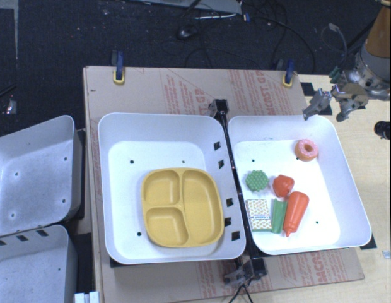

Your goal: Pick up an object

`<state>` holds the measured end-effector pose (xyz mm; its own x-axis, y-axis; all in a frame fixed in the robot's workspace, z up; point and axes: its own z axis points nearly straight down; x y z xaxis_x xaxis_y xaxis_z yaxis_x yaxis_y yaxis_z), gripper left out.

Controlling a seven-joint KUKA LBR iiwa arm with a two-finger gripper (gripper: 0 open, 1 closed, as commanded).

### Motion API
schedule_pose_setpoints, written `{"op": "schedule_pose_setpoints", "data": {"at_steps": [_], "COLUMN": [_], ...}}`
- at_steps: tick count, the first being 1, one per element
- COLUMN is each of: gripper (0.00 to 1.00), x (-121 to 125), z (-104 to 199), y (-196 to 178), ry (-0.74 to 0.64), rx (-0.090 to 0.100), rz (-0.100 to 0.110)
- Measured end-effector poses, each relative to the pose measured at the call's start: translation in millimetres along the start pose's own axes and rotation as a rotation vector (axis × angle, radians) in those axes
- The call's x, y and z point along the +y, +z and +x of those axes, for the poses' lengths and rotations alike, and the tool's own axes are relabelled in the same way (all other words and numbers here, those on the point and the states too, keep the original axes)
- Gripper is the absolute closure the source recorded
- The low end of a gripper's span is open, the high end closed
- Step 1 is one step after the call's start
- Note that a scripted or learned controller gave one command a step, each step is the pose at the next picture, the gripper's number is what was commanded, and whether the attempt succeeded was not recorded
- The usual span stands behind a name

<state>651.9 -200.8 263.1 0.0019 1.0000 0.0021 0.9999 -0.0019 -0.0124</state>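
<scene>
The pincer hung with its fingers apart and empty over the far right corner of the right bin, the pink doughnut lying nearest, just inward and toward the table's near edge.

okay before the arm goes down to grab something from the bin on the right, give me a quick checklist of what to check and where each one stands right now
1. Gripper carries nothing: ok, fingers open, nothing between them.
2. Gripper over a target: not ok, it hangs above the right bin at its far rim, off every item.
3. Isolated target available: ok, the pink donut lies apart from the rest.
4. Cluster spacing: not ok, the carrot, green stick and small card lie packed together.
5. Left bin contents: ok, yellow tray lies flat, out of the way.
</scene>
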Motion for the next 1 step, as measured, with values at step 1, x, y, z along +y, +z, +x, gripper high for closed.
{"op": "schedule_pose_setpoints", "data": {"at_steps": [1], "gripper": [0.0], "x": [2.1], "z": [1.0], "y": [-8.8], "ry": [-0.003], "rx": [-0.003], "rz": [-0.013]}}
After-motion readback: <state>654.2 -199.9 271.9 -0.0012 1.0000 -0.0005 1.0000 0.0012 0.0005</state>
